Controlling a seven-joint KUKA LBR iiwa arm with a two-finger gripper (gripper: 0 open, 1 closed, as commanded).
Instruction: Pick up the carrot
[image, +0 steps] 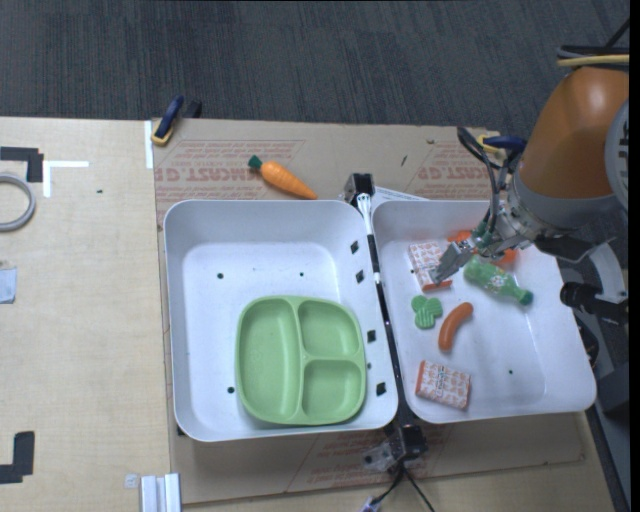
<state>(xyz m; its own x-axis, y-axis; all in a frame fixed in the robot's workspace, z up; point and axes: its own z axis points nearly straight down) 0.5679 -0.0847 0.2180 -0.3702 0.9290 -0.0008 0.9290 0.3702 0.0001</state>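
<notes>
1. Lying on the brown cardboard (330, 150) beyond the bins, at about 12 o'clock from the left bin (200, 300): the carrot (285, 178), orange with a green top, its green end pointing toward 10 o'clock, apart from the bin rim.
2. Sitting inside the left bin toward 5 o'clock: a green divided plate (300, 360) with three compartments.
3. Reaching in from 3 o'clock over the right bin (560, 390): the grey arm with its orange band (580, 125), wrist hanging above the bin's far half.
4. Hovering low over the right bin's 12 o'clock area: the claw (462, 258), dark fingers pointing toward 8 o'clock, tips close to a red-and-white packet (425, 262).
5. Cannot tell whether the claw is spread or closed; nothing seen between its fingers.
6. Lying just beside the claw at 4 o'clock: a green bottle (497, 281), tilted across the bin floor.
7. Peeking out by the wrist: a small orange-red item (460, 238), partly hidden.
8. Resting near the bin's middle: a small green leafy piece (427, 311) and, at 4 o'clock from it, a sausage (454, 325).
9. Lying at the right bin's 7 o'clock corner: a second red-and-white packet (442, 384).
10. Lying on the surface (80, 330) at 9 o'clock, well apart from the bins: a grey ring (15, 205), cut by the edge.
11. Sitting at the cardboard's far left corner: a blue and yellow clip (168, 120).
</notes>
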